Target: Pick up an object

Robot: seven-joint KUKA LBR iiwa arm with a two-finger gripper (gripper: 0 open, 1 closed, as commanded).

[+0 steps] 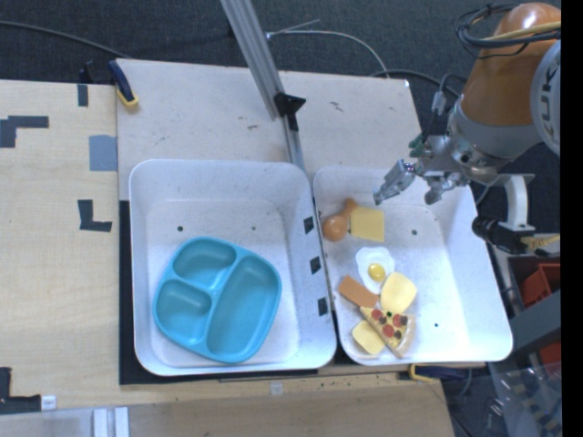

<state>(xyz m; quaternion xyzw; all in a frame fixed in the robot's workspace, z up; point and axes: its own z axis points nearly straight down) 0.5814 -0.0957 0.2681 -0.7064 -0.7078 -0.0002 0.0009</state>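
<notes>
A blue divided plate (pixel 217 299) lies in the left white bin (pixel 146 244), lower centre of the frame. A yellow-handled tool (pixel 123 84) rests on the tabletop (pixel 46 198), upper left.

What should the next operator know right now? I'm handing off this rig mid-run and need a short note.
Tool: hovering over the far part of the right bin, nothing seen between its fingers; whether they are open or shut is unclear.
Things: toy food lies in the right bin: yellow cheese square just below the tool, orange piece beside it, fried egg, pizza slice nearer the front. Blue divided plate sits in the left bin.
Done: no pick yet.
Left: grasp and lift one object.
</notes>
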